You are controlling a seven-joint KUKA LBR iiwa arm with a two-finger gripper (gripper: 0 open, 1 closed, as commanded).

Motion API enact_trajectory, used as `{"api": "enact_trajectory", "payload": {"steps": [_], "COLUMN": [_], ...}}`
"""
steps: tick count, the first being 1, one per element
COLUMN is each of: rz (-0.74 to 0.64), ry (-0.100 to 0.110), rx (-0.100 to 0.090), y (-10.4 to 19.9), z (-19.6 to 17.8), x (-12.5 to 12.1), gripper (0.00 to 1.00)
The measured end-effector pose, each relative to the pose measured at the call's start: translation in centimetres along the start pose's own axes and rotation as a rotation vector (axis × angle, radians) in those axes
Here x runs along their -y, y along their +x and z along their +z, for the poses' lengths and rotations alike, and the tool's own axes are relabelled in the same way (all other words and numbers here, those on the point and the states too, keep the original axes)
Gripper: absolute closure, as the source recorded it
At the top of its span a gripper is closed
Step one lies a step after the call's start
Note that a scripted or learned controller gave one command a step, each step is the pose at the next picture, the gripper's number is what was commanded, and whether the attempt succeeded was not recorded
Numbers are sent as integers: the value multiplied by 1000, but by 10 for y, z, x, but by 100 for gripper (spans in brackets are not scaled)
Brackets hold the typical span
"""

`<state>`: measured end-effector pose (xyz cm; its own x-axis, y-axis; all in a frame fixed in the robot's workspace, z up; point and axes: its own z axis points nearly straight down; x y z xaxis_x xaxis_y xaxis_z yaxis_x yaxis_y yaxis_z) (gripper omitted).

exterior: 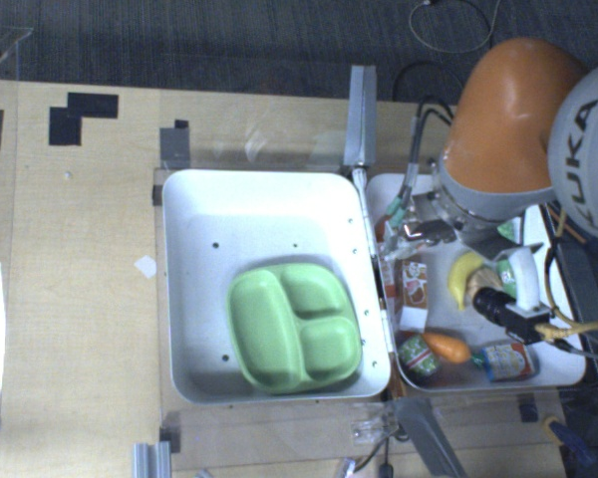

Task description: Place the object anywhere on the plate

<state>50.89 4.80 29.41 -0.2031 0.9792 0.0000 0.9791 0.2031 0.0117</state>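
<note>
The end effector (404, 229) hangs low over the right bin (568, 371); whether it grips anything, I cannot tell. Just beside it lie a banana (461, 277) and a carrot (446, 346). Picking seems underway; next, carry across to the green plate (292, 325) opposite.

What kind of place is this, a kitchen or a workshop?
Probably a robot lab: an arm over a wooden bench, two white bins, a green plate and toy food like a banana.

hidden: arm (518, 127) covers right bin (558, 371) from 12 o'clock | cut off: arm at 3 o'clock edge | unclear: packet (414, 279) print
</note>
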Motion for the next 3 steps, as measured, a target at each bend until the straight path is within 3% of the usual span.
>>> {"api": "enact_trajectory", "payload": {"steps": [1, 2, 3], "rz": [-14, -167, -327], "ry": [7, 6, 6], "rx": [0, -1, -2], "y": [45, 101, 138], "z": [51, 46, 45], "x": [13, 1, -76], "gripper": [100, 100, 100]}}
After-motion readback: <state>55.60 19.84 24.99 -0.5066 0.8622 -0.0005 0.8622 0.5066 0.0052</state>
